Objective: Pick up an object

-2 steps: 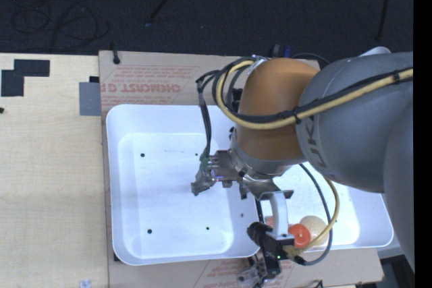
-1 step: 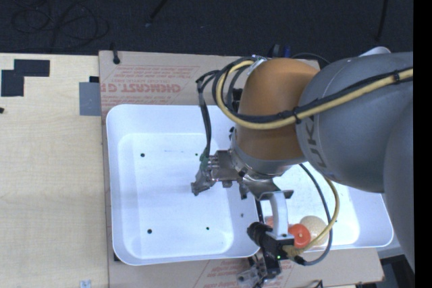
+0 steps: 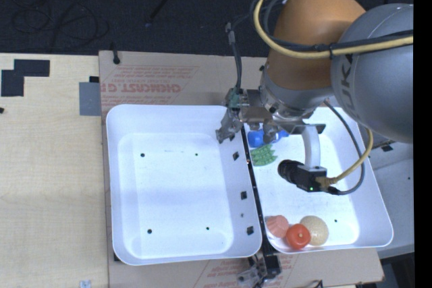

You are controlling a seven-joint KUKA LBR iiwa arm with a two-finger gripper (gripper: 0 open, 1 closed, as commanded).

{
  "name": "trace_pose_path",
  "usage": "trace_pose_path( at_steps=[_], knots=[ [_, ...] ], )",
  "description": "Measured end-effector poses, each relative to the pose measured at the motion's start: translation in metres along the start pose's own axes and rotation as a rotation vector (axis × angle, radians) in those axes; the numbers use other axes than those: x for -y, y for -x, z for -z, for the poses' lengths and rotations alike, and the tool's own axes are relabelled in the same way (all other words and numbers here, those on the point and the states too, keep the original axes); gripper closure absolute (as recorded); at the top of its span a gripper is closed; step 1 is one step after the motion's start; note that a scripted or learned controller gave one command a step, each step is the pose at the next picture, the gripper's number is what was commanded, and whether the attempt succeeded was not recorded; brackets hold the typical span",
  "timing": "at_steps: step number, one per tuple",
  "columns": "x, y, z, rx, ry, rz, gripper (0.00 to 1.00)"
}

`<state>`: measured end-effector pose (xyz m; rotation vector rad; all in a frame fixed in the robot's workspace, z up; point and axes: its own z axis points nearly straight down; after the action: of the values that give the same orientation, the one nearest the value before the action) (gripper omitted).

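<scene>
My gripper (image 3: pixel 248 125) hangs over the top left corner of the right bin (image 3: pixel 368 212), close to the wall between the two bins. Just below it lies a small blue object (image 3: pixel 256 139), partly covered by the gripper body. A green leafy object (image 3: pixel 263 156) lies next to the blue one, a little nearer the camera. Whether the gripper touches the blue object cannot be seen. In the right bin's near left corner sit a red round object (image 3: pixel 298 236), a beige ball (image 3: pixel 314 228) and a pink piece (image 3: pixel 276 223), bunched together.
The left bin (image 3: pixel 175 185) stands beside the right one, with a shared wall (image 3: pixel 247 192) between them. The grey arm with its orange band (image 3: pixel 317 23) covers the right bin's far part. A black cable fitting (image 3: pixel 300 175) hangs below the wrist over the bin.
</scene>
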<state>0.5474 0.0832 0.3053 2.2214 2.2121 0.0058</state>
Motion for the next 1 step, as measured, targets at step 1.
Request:
trace_pose_path(
  at_steps=[1],
  knots=[
    [0.0314,-0.0416,0.0682,-0.004,-0.004,0.01,0.0]
  ],
)
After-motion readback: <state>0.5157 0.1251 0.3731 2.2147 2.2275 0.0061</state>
